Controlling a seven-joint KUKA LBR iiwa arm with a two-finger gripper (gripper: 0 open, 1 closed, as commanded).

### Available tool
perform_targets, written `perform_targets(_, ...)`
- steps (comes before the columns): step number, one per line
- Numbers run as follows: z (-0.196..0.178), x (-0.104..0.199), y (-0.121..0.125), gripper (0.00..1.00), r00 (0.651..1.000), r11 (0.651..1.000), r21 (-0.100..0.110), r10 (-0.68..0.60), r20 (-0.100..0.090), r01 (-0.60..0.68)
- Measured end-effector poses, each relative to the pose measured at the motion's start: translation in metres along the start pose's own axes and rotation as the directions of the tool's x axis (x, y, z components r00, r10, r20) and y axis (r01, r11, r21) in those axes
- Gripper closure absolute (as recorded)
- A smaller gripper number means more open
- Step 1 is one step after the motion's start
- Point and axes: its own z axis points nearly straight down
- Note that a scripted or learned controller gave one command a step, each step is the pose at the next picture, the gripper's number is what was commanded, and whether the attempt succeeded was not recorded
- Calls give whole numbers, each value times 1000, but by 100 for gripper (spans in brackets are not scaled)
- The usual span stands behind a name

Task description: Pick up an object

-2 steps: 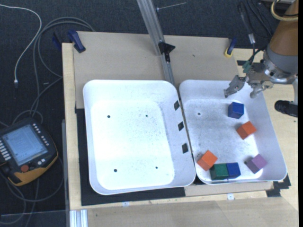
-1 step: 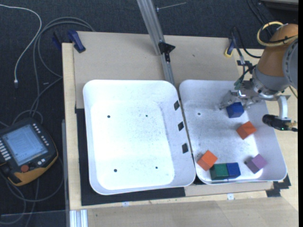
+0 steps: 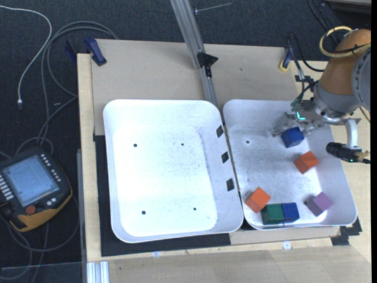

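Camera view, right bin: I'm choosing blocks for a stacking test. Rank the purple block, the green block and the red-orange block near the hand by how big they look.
1. Red-orange block and green block: look alike, so no ranking between them.
2. Purple block: slightly smaller.
The differences are small, so treat this as approximate.

I see a tan table [image 3: 147,69] on dark carpet [image 3: 35,229], cables [image 3: 35,46] and a teach pendant [image 3: 32,184] at left

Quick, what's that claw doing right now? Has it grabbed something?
Gripper: right over the blue block in the right bin; whether it grips the block cannot be told.
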Motion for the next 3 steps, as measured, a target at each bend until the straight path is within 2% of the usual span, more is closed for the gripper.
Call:
perform_targets(1, -11, 0, 1, 100, 1000, 1000, -2, -1, 1, 1)
perform_targets(2, -50, 94, 20, 100, 1000, 1000, -7, -9, -4, 9)
perform_targets(3, -104, 161, 37, 100, 1000, 1000, -10, -9, -3, 9)
